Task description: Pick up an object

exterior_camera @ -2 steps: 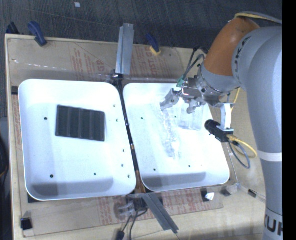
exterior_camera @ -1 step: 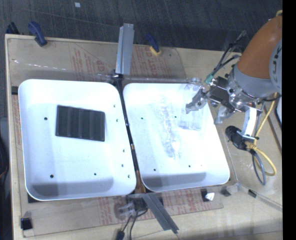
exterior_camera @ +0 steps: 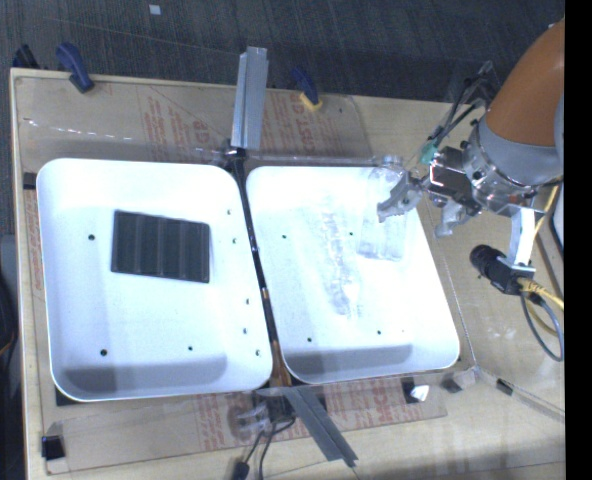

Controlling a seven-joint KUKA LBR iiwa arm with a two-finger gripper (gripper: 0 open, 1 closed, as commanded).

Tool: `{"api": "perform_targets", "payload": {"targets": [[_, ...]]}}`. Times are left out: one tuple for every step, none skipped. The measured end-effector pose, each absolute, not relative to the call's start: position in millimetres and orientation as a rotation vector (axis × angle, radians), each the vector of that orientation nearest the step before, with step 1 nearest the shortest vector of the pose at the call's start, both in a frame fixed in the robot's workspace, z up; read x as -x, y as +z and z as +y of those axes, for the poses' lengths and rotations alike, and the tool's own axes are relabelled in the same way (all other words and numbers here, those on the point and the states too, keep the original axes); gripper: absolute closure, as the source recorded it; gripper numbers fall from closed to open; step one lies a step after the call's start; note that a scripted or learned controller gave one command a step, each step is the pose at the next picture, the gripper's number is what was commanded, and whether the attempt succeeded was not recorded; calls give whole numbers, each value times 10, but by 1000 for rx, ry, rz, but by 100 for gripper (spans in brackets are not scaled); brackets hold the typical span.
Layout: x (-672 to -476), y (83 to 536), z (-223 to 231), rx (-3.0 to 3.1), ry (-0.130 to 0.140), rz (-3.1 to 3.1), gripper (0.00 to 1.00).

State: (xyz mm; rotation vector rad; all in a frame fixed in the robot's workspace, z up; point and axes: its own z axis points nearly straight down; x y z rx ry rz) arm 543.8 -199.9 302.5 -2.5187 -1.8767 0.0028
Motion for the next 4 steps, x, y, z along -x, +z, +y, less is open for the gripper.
{"api": "perform_targets", "payload": {"targets": [[-5226, 3506, -1943, 2451, -1, -1968, 0], [-4971, 3522, -1994, 2423, 1, -1997, 0], [-5409, 3594, -1907, 2577, 2, -1797, 0], [-5212, 3450, -2000, 2507, 4, -1889, 0]]}}
